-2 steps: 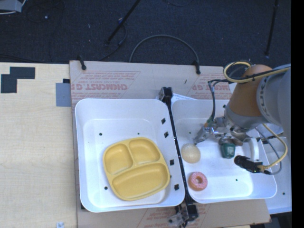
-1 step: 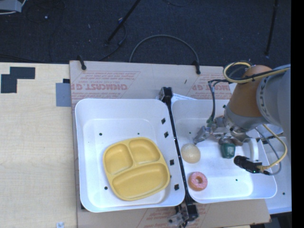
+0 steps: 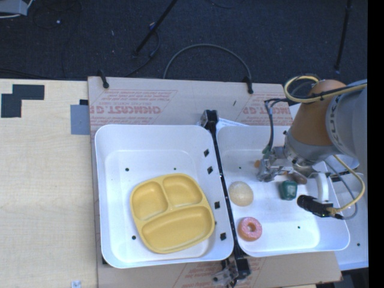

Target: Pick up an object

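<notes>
Three objects lie in the right bin: a cream oval, long axis roughly left-right, a pink doughnut, a green piece just beside the hand

A yellow divided plate lies in a white bin, while a cream ball, pink doughnut and green object lie in the other white bin.

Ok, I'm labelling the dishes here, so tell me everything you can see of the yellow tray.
The yellow tray looks like smooth plastic, a rounded square split by raised ridges into three compartments: two small at the back, one long at the front. It lies flat, right side up, turned slightly askew, on the floor of the left bin, towards its front right corner.
</notes>
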